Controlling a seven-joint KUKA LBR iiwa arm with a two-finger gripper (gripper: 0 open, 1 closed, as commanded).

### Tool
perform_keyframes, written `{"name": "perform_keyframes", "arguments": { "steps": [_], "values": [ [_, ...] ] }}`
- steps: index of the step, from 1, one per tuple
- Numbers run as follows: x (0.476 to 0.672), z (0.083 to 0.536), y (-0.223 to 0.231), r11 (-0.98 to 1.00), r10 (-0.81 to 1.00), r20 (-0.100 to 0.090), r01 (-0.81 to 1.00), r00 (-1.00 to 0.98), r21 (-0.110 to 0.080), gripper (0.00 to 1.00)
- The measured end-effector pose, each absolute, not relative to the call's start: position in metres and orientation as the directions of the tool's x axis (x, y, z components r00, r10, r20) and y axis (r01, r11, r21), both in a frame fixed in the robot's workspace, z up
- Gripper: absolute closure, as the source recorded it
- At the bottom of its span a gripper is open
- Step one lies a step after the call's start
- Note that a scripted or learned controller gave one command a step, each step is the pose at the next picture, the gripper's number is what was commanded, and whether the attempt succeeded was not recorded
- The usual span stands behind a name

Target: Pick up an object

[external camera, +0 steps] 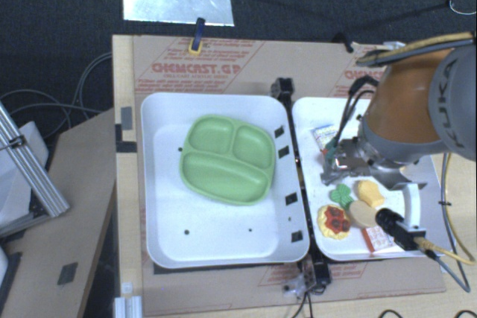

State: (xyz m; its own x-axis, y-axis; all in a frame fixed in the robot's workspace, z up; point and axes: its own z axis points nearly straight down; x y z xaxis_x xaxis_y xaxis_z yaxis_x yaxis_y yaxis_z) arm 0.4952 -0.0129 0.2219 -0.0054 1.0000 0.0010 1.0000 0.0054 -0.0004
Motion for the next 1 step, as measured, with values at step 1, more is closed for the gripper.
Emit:
{"name": "perform_keyframes", "arguments": {
  "steps": [1],
  "values": [
    [0.4975,0.2146,-0.0206,0.001,1.0,0.0,1.0,-0.001,-0.001,1.0]
  ]
}}
